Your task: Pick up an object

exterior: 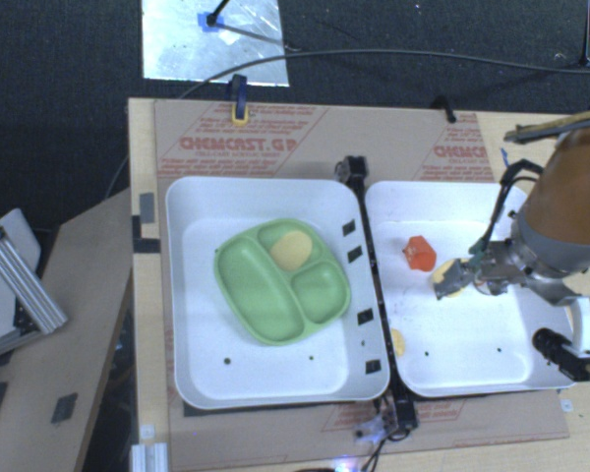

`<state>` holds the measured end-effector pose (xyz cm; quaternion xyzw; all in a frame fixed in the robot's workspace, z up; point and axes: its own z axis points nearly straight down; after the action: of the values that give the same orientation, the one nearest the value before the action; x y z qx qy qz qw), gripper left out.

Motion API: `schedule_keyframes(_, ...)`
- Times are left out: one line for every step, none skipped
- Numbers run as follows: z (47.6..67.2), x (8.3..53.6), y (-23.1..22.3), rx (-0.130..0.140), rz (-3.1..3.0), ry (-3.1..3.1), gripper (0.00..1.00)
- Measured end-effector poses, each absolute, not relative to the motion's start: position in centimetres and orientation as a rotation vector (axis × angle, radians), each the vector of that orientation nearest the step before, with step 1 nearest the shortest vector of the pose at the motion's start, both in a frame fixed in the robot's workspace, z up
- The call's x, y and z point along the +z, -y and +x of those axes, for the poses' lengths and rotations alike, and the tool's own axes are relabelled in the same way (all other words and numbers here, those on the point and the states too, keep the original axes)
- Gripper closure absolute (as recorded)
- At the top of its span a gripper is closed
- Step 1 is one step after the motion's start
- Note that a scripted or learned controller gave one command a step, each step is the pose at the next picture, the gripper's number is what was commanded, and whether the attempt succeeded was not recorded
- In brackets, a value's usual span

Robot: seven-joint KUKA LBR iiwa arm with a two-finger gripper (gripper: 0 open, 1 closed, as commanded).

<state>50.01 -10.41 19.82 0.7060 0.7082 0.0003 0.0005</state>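
Bench board (236, 146) w/ "CHEMCAST GP" print

Pincer (450, 279) low, pointing left

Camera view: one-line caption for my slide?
Gripper low in right bin beside orange block; green plate in left bin.

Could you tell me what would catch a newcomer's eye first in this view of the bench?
Probably the green divided plate in the left bin, with a pale yellow object in its upper compartment. Next, the small red-orange object in the right bin, with the gripper just beside it at its lower right.
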Motion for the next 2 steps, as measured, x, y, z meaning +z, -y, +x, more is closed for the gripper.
schedule_keyframes(50.2,15.3,9.6,-0.002,2.222,-2.226,0.0)
schedule_keyframes(50.3,11.1,9.2,-0.001,2.223,-2.224,0.0)
